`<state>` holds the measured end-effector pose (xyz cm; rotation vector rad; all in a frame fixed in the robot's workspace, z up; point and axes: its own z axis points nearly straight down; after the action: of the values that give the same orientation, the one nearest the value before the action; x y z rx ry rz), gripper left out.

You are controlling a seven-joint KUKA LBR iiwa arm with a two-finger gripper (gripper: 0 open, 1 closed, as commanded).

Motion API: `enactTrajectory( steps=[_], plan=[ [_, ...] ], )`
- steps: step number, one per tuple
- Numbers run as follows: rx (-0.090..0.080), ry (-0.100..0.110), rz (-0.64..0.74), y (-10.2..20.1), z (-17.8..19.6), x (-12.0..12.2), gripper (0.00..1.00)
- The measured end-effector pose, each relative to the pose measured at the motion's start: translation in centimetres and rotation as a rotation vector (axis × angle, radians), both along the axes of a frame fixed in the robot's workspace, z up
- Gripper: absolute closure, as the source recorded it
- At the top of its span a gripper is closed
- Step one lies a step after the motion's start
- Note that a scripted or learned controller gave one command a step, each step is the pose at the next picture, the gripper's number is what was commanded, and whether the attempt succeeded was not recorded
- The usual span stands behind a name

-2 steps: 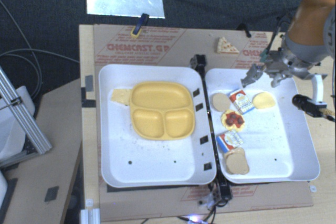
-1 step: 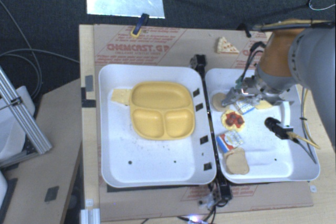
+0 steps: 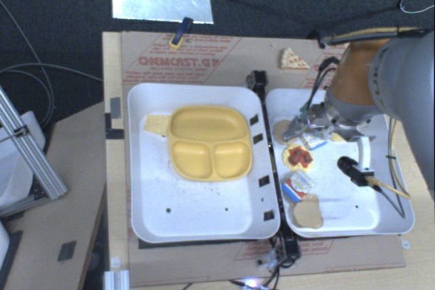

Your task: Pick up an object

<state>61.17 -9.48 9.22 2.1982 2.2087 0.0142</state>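
Camera view shows the hand (image 3: 307, 131) lowered into the upper left part of the right bin (image 3: 343, 210), with the grey arm (image 3: 401, 78) reaching in from the right of the frame. Whether the hand is open or closed cannot be told from this angle, and nothing can be seen gripped in it.

The likeliest thing to be picked is judged to be the red-topped round piece (image 3: 299, 157), which lies just below the hand in the frame. A tan disc (image 3: 280, 130) lies just to the hand's left, close to the bin's left wall. Lower in the same bin, a blue-and-white packet (image 3: 296, 185) and a bread-shaped piece (image 3: 308, 212) are found near the left wall, one below the other.

The step in hand is judged to be the approach or the closing on a thing; a lift is not yet shown. For the next move, the hand needs to be centred over one piece and closed on it before being raised straight up.

Room is tight on the left, where the pieces are crowded against the wall shared with the left bin (image 3: 204, 210). The lower right of the right bin is bare and gives room to move. The left bin is largely taken up by a yellow divided plate (image 3: 207, 142), with a pale slice (image 3: 156, 124) at its upper left. A pizza wedge (image 3: 294, 59) lies outside the bins on the cardboard-covered surface (image 3: 224, 54).
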Motion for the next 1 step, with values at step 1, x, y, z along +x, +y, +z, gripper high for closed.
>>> enactTrajectory(
  steps=[1],
  plan=[
    [0.003, -0.004, -0.002, 0.81, 0.05, -2.48, 0.00]
  ],
)
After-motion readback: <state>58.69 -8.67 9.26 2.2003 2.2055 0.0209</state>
